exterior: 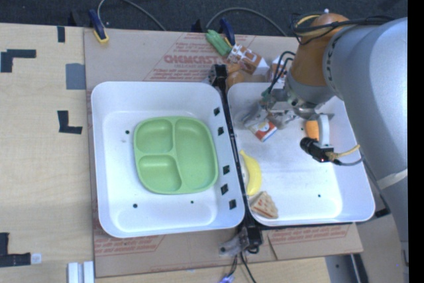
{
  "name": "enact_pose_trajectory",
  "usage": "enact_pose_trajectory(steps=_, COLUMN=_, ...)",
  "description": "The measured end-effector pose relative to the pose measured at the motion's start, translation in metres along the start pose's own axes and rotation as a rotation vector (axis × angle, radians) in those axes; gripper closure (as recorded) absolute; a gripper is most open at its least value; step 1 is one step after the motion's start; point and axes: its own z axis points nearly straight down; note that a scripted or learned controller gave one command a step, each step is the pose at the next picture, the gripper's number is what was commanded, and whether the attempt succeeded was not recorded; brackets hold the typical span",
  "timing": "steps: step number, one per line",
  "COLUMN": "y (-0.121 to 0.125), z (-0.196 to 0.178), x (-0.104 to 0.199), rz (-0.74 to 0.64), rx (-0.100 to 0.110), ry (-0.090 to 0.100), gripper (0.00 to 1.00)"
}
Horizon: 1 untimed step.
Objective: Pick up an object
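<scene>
The tabletop fills the lower part of the frame, pale wood at the left with brown cardboard under the two bins. The arm comes in from the right edge, grey, with an orange band at upper right. The left bin sits at centre left and holds a green plate with three compartments, lying flat in its middle. The right bin touches it along a black seam at centre. The gripper hangs low over the upper left part of the right bin; whether its fingers are released or clenched cannot be told. Right at it lies a small red and white carton; whether it is touched cannot be told. A banana lies against the right bin's left wall, below the carton, and a sandwich wedge lies just below the banana, near the bin's lower left corner.
</scene>
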Motion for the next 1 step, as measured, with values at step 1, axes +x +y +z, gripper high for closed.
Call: enact_pose_trajectory(steps=1, y=-0.0001, z=-0.0096, x=0.0002, rz=-0.001, rx=0.001, ry=-0.001, gripper=1.00)
